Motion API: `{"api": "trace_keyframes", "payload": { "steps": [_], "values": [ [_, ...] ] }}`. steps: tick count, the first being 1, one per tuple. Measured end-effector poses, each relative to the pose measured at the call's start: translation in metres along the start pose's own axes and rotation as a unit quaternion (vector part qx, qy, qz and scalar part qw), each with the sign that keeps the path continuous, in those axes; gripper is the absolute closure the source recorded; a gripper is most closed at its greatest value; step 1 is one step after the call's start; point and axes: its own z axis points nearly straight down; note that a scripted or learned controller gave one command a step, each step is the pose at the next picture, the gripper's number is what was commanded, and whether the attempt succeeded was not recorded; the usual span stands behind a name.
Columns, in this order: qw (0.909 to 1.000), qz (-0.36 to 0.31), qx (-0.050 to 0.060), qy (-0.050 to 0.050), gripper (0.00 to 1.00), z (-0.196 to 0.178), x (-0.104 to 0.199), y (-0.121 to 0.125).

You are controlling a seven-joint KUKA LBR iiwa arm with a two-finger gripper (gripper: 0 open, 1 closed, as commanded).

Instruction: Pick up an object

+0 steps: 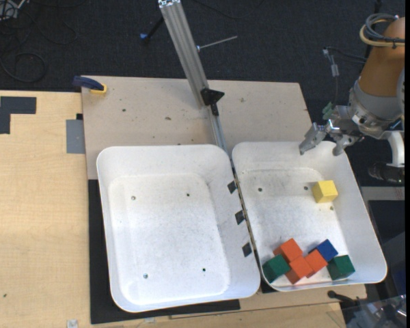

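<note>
My fingers [326, 139] are spread apart with nothing between them, poised over the far rim of the right bin [369, 224]. Just below them, toward the camera, sits the yellow cube [324, 190], flat and turned slightly askew. Farther below, orange, blue and green blocks [306, 259] cluster at the near corner.

A robotics lab — test bench [191, 115], white bins [123, 169], cables [14, 60].
</note>
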Motion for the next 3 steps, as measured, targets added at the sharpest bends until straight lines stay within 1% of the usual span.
{"api": "trace_keyframes", "payload": {
  "steps": [1, 2, 3],
  "values": [
    [1.0000, -0.002, -0.002, -0.001, 0.00, -0.004, 0.000, 0.001],
    [1.0000, 0.000, 0.000, -0.001, 0.00, 0.041, -0.004, 0.002],
    [1.0000, 0.000, 0.001, 0.000, 0.00, 0.102, 0.000, -0.007]
  ]
}}
